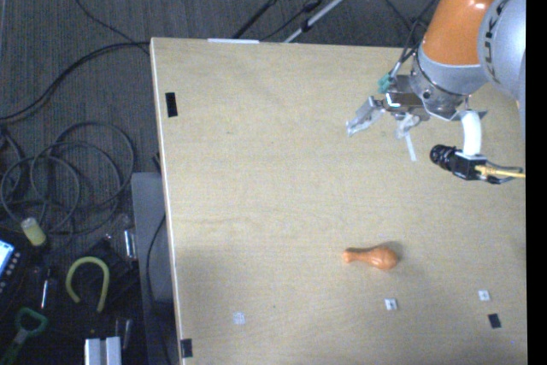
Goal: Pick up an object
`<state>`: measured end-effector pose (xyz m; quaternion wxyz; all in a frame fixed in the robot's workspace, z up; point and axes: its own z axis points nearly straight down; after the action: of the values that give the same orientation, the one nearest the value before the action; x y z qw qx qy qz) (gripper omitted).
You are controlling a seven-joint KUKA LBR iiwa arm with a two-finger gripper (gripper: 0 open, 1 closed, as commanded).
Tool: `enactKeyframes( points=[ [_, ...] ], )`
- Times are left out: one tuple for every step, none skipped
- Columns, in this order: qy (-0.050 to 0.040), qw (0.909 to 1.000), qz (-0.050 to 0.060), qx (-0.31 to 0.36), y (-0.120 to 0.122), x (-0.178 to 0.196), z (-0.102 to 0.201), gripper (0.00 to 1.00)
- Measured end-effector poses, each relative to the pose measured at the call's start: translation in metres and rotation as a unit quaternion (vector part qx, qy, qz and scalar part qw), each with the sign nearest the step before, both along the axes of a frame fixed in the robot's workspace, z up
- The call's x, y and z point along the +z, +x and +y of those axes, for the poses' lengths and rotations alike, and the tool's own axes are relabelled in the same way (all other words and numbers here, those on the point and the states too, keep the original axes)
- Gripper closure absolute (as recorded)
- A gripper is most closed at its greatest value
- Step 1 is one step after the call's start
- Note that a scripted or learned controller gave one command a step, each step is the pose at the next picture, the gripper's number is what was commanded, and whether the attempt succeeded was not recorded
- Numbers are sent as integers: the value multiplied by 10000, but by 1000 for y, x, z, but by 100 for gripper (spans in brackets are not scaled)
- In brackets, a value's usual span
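An orange pear-shaped object (373,256) lies on the tan board (256,184) toward the near edge, its narrow end pointing left. Farther back and to the right, the gripper (383,120) hangs above the board with fingers spread apart and nothing between them, well apart from the object.
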<state>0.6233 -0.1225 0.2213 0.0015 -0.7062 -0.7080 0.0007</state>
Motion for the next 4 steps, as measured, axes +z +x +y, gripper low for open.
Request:
enactKeyframes(
  points=[
    [-24,9989,-7,475,45,-48,-45,0],
    [-24,9980,-17,639,45,-30,-102,0],
    [-12,9818,-13,1901,45,-132,-99,0],
    [-14,9663,-14,2573,45,-137,-83,0]
  ],
)
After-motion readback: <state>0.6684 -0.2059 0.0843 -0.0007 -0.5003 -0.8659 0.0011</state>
